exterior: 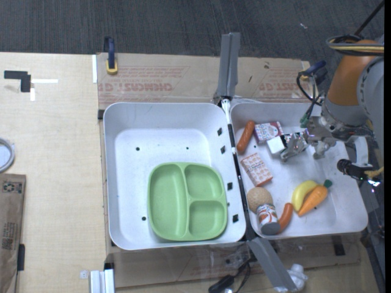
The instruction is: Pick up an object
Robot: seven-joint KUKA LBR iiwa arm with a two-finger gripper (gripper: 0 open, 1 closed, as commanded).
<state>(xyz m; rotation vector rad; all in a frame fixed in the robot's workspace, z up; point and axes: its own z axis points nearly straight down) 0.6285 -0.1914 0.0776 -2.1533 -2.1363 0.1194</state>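
The grey arm (pixel 357 84) with its orange band reaches in from the right and hangs over the right bin (pixel 342 224), its gripper (pixel 293 148) lowered near the upper middle of that bin; whether the gripper is clenched or released cannot be told from this angle, and nothing can be made out in its grasp. Just beside it to the left lies a small white block (pixel 275 144), touching or nearly touching a pink-and-white packet (pixel 267 130). Further left, a long orange sausage (pixel 245 137) lies tilted along the bin's left wall. Below it sits a flat pink carton (pixel 257 169). Near the bottom left corner rest a tan ball (pixel 259 196), a small can (pixel 267 218) and a short orange sausage (pixel 285 214), all close together. To their right, a yellow banana (pixel 303 192) lies against a carrot (pixel 314 198), well apart from the gripper. The left bin (pixel 122 139) holds a green divided plate (pixel 187 201) in its lower half. Both bins stand side by side on the desk (pixel 49 139).
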